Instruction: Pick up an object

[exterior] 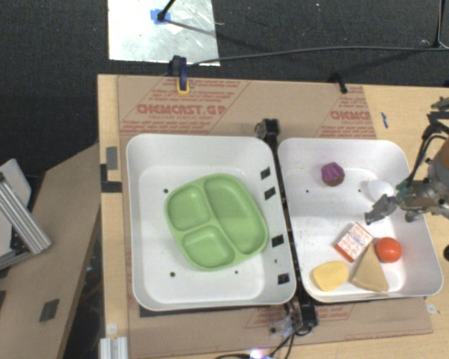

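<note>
Your gripper (387,206) hovered over the right bin (415,286), fingers spread and holding nothing, just above the small red-and-white box (353,241) beside the orange ball (388,250)

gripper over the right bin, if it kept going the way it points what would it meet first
Likely the small red and white box, just down-left of the gripper; its height above the bin is unclear, so it might pass over.
</note>
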### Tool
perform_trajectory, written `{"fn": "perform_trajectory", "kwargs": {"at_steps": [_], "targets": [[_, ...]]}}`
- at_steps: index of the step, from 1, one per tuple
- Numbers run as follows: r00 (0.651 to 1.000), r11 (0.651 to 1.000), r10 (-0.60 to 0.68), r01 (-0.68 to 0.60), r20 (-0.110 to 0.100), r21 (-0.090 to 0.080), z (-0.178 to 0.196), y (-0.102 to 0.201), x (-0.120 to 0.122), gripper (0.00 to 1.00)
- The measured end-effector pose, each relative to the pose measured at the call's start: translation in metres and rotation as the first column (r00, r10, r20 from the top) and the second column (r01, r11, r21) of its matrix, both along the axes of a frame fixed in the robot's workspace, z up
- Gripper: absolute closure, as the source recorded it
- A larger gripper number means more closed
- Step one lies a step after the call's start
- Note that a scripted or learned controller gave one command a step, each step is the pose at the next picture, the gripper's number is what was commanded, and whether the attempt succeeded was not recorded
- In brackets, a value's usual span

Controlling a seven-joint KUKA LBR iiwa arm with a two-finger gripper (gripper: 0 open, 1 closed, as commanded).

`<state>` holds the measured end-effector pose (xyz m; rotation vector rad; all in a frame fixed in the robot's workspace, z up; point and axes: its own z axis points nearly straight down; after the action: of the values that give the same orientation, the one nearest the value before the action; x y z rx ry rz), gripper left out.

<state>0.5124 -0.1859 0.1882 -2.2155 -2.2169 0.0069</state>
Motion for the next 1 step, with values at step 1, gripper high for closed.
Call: {"fn": "perform_trajectory", "kwargs": {"at_steps": [1], "targets": [[1.0,1.0,0.003,-0.003,0.009,-0.002,0.0044,0.0001,0.0026,0.0]]}}
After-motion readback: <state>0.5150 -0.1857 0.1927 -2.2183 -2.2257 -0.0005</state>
